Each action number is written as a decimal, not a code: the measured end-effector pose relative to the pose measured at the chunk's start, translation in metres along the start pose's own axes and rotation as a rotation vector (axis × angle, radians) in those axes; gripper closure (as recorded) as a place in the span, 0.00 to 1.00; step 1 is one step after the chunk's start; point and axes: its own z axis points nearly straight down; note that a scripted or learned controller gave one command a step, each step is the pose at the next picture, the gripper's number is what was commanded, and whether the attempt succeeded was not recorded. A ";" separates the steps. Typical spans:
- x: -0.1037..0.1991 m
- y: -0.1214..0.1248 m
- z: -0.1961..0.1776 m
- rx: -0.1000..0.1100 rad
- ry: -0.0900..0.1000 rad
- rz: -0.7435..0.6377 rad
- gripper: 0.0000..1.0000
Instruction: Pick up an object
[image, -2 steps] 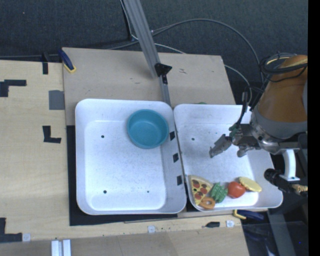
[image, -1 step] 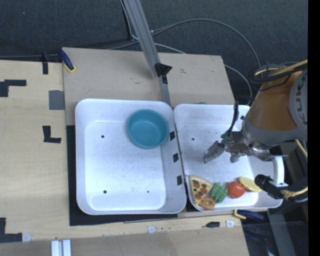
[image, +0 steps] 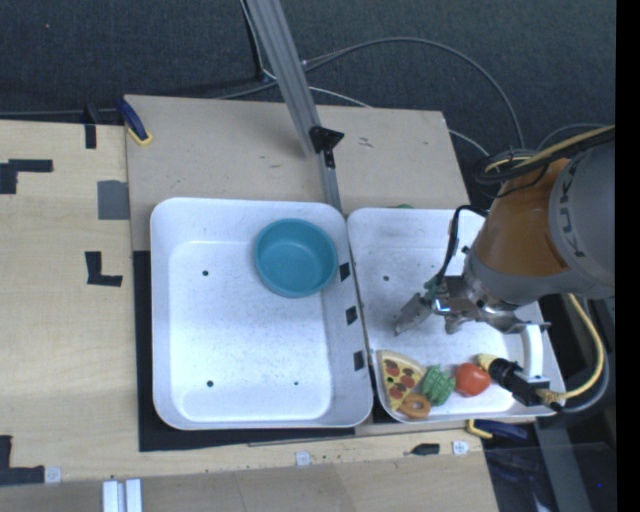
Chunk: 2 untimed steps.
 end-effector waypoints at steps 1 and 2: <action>0.006 0.006 0.047 0.000 0.000 -0.001 0.00; 0.005 0.007 0.035 -0.003 0.000 -0.001 1.00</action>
